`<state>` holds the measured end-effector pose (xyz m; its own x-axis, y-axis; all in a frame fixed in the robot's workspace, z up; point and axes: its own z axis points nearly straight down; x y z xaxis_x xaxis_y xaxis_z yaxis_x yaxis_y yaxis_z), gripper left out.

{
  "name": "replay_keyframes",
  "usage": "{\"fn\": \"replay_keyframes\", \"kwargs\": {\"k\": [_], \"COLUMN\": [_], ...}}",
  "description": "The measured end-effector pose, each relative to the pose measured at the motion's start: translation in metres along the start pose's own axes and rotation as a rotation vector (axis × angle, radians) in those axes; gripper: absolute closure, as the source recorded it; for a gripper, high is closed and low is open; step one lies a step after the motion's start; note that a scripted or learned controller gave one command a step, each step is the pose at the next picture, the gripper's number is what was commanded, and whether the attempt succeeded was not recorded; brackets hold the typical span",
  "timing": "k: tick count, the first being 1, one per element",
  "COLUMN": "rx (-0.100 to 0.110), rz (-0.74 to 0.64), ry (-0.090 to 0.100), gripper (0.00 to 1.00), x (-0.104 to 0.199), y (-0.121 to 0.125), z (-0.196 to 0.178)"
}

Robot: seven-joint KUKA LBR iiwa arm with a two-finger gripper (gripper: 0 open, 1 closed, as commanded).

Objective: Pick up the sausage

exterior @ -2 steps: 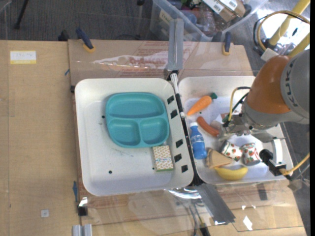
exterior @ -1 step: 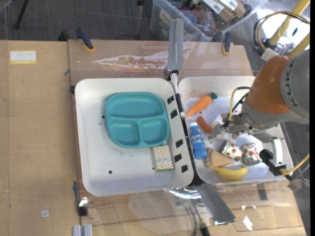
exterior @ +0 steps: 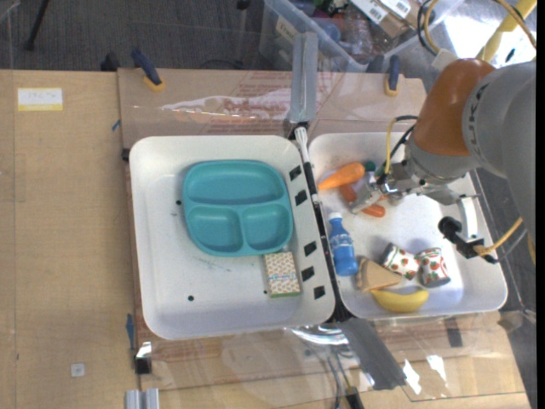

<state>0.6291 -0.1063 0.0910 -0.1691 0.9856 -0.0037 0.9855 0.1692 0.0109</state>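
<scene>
First, near edge of right bin point(exterior: 490, 301): banana point(exterior: 400, 299), tan wedge point(exterior: 375, 273) touching it, two strawberry-print cups point(exterior: 417, 265) just behind. Blue bottle point(exterior: 342, 245) lying against the divider, cap toward the far side; label too small to read.

Left bin point(exterior: 157, 296): patterned block point(exterior: 282, 273) at the near corner of teal plate point(exterior: 238, 207). No readable print on the block.

Mid right bin: sausage point(exterior: 373, 211), short, red-orange, flat on the bin floor. Long axis roughly left-right in the view. Gripper point(exterior: 375, 192) low over the bin, just beyond the sausage on the far side; touching or merely beside, not resolvable. Nothing seen gripped. Grip state: impossible to judge from this angle, tool tip lost in dark clutter.

Judgement: sausage toward the camera from the tool tip, so a small shift nearward and a closing line across the short axis probably needed. Risk: carrot point(exterior: 341, 175) and green item point(exterior: 368, 167) close by on the far-left side.

Farther: paper tag point(exterior: 40, 98) on desk point(exterior: 60, 228), writing illegible. Crate point(exterior: 294, 11) of clutter beyond; white labels in it unreadable.
</scene>
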Motion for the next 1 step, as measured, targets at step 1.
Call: {"fn": "replay_keyframes", "kwargs": {"k": [1], "rx": [-0.001], "rz": [0.0], "ry": [-0.002], "gripper": [1.0], "x": [-0.001], "y": [0.0006], "z": [-0.0114]}}
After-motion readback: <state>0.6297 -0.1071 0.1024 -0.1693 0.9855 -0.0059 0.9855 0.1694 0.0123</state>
